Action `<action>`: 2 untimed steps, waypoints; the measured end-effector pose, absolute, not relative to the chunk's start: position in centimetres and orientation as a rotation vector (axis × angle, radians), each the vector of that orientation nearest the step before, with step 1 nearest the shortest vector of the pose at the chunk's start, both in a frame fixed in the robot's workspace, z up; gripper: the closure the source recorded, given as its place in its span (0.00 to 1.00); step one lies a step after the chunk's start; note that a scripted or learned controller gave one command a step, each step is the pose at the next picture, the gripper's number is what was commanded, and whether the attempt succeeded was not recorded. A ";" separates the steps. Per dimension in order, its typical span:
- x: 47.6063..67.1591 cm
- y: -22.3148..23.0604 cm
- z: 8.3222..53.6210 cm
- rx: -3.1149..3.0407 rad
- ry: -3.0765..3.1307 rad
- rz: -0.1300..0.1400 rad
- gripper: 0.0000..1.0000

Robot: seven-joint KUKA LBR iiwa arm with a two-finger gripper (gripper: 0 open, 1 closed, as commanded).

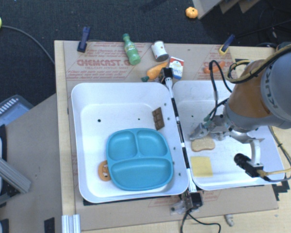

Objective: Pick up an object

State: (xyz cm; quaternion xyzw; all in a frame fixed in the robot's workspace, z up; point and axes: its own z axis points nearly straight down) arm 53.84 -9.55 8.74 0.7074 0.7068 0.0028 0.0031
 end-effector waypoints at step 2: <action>58.7 -12.3 10.5 2.220 2.220 0.001 0.00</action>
